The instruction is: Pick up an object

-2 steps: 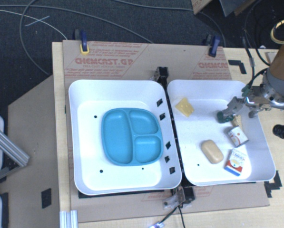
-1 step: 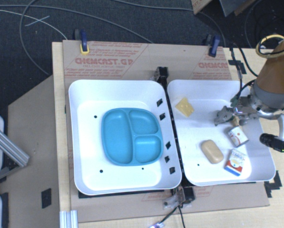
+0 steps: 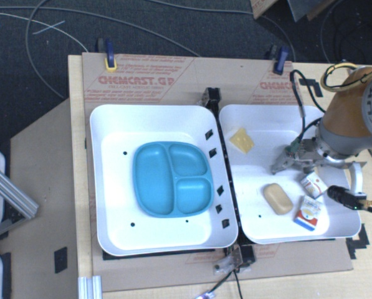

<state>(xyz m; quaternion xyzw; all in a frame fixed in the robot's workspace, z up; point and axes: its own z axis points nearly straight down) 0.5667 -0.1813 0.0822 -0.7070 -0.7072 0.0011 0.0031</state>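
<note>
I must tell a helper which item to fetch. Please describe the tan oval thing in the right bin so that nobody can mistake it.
Look in the right bin, not the left bin with the blue divided plate. Near its front lies the tan oval object, smooth and rounded. The small boxes to its right have red and blue print, and the pale yellow piece further back is flat and angular.

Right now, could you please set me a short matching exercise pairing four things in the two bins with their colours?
Things:
1. divided plate
2. oval bar
3. small wedge
4. small carton

Colours:
A. pale yellow
B. white with red and blue
C. light blue
D. tan

Pairs: 1-C, 2-D, 3-A, 4-B
</note>
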